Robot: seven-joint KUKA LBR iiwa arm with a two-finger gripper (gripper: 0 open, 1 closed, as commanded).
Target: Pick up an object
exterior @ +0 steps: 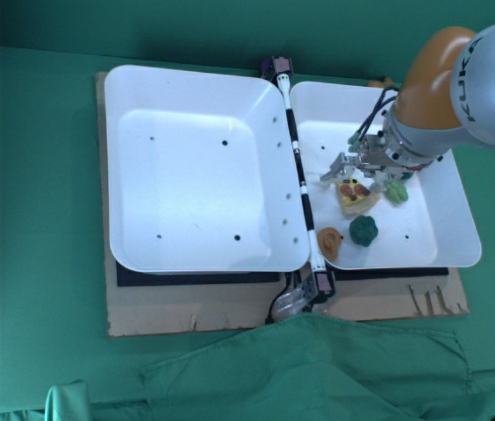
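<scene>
Green cloth (pixel 318 367) is bunching up front, out of my way. I'm hovering my gripper (pixel 346 167) over the pizza slice toy (pixel 356 196) in the right bin (pixel 458 235); fingers are spreading open, gripping nothing yet.

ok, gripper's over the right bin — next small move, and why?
Probably a short descent straight onto the pizza slice toy: the gripper hangs just above it, nothing visibly held. The light green piece and dark green broccoli sit close, so keep it vertical.

We count two white bins (pixel 197 86) | one pizza-slice toy (pixel 357 197); one dark green broccoli toy (pixel 363 230); one light green piece (pixel 397 192); one orange-brown pretzel-like toy (pixel 330 240)
</scene>
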